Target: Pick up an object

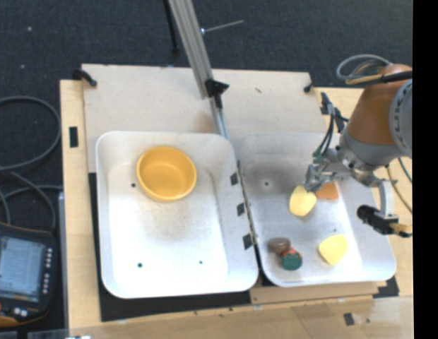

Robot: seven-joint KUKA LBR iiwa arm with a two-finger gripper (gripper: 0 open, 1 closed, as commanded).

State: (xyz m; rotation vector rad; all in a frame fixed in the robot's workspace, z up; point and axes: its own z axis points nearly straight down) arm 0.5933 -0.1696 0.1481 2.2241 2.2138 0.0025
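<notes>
pale yellow lump (302, 203) lies in the right bin (360, 267), with the tool (316, 180) hanging just above its upper edge, placed for a grab; its grip state i cannot tell.

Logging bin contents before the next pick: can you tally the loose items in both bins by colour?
Yellow: 3, namely the bowl in the left bin and two pale lumps in the right bin
Orange: 1
Brown: 1
Green: 1
Total: 6
</notes>
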